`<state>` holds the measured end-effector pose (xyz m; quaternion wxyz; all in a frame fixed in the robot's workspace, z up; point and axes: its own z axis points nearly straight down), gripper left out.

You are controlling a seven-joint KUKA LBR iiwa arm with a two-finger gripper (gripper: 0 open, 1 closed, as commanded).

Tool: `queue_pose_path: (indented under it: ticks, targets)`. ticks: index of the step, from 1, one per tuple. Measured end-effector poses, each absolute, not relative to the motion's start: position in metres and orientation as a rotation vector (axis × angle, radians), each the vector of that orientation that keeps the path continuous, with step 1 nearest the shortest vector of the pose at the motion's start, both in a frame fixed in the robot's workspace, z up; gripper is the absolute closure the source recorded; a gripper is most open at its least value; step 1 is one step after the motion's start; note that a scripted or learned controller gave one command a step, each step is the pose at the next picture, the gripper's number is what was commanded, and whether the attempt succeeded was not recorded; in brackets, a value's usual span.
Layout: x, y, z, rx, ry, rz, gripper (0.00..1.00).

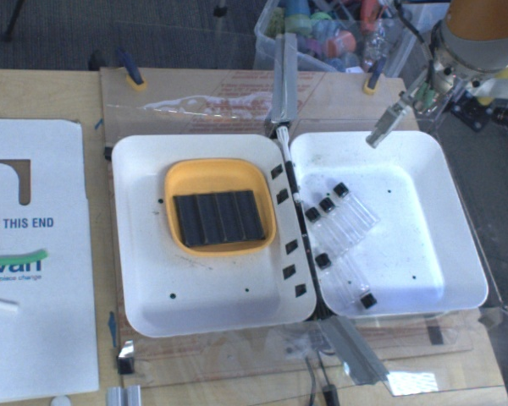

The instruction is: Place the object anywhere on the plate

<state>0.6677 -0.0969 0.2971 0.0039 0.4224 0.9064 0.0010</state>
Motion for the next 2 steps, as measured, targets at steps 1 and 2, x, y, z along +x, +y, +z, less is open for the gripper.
queue_pose_path:
  ticks: [1, 2]
  targets:
    - [0.664, -0.141, 0.287, 1.263, 2.873, 0.002, 0.0]
    - [0.664, -0.18, 0.282, 1.102, 2.934, 0.002, 0.0]
